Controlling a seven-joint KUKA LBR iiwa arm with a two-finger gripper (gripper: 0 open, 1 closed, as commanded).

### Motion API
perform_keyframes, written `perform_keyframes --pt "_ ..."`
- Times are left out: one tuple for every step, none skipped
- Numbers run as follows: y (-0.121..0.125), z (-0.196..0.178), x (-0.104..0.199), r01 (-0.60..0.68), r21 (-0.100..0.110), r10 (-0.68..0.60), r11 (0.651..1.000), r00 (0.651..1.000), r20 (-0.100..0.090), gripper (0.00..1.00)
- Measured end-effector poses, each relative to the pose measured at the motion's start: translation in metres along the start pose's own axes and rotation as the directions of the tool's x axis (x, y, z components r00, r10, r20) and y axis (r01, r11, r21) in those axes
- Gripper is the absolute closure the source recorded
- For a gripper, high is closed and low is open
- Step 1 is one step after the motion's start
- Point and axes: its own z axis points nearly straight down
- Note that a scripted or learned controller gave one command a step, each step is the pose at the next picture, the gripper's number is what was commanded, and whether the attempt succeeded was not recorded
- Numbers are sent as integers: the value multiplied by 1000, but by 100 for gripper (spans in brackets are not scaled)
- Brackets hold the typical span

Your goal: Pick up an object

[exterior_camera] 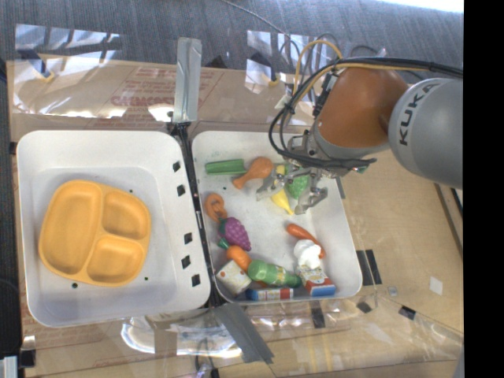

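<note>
The arm [409,124] comes in from the right, its grey link cut off at the frame edge and its orange band hiding the back right corner of the right bin [348,235]. Cables loop over the wrist and blur the top of the hand [298,194], which sits low in the right bin over a yellow-and-green toy [288,195]; the metal fingers stand on either side of that toy, but whether they press it or how wide they are cannot be told. The left bin [31,164], a shallow white tray with rounded corners, carries a smooth orange-yellow divided plate [94,233] with three wells. The brown surface [394,235] shows beyond the bins, with shiny tape strips at its far edge. In the right bin, small glossy plastic toys lie scattered: a green bar [225,165] and an orange drumstick [253,172] at the back, a purple grape bunch [234,231] near the divider, a carrot [299,231] right of centre, a green bottle [272,273] near the front wall, and other small pieces crowded there that are hard to make out
</note>
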Motion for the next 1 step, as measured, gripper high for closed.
perform_keyframes --pt "18 13 -31 -111 -17 111 994 994 -7 0"
